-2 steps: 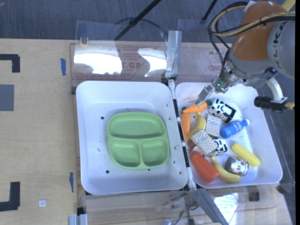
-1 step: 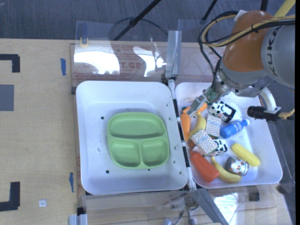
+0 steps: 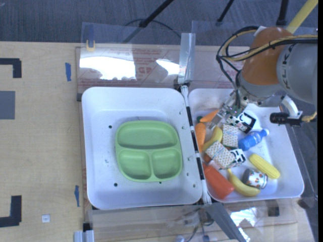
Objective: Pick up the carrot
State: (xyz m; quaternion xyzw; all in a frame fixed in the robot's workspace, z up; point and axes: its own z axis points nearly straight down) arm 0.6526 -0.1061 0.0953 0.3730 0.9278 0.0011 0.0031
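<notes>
The carrot (image 3: 200, 132) is an orange, elongated piece lying along the left wall of the right bin (image 3: 291, 150), close to the divider. A short orange tip (image 3: 209, 118) pokes out just above it, toward the gripper. My gripper (image 3: 228, 112) hangs low over the upper middle of the right bin, up and to the right of the carrot. It sits among the clutter beside a black-and-white item (image 3: 246, 120). The grey arm with its orange band (image 3: 265, 54) comes in from the upper right.
The right bin is crowded: a small banana (image 3: 216, 135), checkered packets (image 3: 222, 154), a blue bottle (image 3: 252, 138), a yellow corn-like piece (image 3: 264, 166), a can (image 3: 254, 178), a large banana (image 3: 241, 185) and a red-orange cup (image 3: 218, 182). A green divided plate (image 3: 149, 150) lies in the left bin (image 3: 96, 135).
</notes>
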